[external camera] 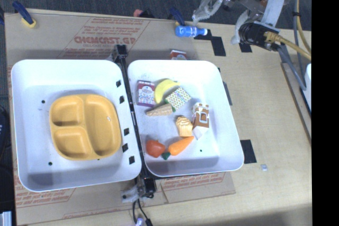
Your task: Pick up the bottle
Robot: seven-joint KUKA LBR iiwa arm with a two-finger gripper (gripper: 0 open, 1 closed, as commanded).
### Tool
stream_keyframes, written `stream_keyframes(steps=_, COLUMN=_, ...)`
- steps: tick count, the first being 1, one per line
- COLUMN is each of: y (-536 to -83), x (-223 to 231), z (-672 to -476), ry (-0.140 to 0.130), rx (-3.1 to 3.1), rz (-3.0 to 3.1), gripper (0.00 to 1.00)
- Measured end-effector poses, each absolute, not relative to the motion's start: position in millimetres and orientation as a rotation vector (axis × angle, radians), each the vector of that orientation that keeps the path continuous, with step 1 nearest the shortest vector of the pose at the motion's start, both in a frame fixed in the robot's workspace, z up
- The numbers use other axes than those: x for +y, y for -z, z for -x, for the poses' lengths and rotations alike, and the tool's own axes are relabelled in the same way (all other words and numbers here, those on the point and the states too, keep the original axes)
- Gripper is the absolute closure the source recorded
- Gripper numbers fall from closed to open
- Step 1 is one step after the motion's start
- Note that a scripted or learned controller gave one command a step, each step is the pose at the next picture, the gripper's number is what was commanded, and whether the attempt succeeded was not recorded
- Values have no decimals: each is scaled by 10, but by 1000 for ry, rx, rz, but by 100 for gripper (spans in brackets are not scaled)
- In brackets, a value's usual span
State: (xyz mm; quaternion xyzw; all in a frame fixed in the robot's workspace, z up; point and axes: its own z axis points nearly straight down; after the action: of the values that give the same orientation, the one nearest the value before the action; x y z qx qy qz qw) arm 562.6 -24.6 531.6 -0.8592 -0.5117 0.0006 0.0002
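the blue bottle [189, 31] lies on its side on the cardboard, beyond the right bin's [225, 108] far rim. the gripper [207, 8] hangs just above and right of it, fingers spread, nothing between them. food toys fill that bin.

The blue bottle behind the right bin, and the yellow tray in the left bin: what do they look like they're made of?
Blue bottle: probably glossy, translucent plastic; bright highlights on the body, with a paler cap end. It lies on its side on the bench.
Yellow tray: likely molded plastic, matte to satin; uniform color, rounded compartment walls and soft sheen.
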Motion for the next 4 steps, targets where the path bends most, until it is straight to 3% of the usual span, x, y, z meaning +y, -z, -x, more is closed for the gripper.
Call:
stream_keyframes(steps=1, y=-5149, x=-87, z=-4929, ry=-5, rx=-1368, rz=2825, gripper=0)
stream_keyframes(steps=2, y=-4964, x=-273, z=-5562, ry=-4, rx=-1069, rz=2954, gripper=0)
stream_keyframes(steps=3, y=-5120, x=229, z=-5059, ry=-7, rx=-774, rz=3043, gripper=0)
stream_keyframes(steps=4, y=-5421, x=219, z=-5342, ry=-2, rx=-1271, rz=2873, gripper=0)
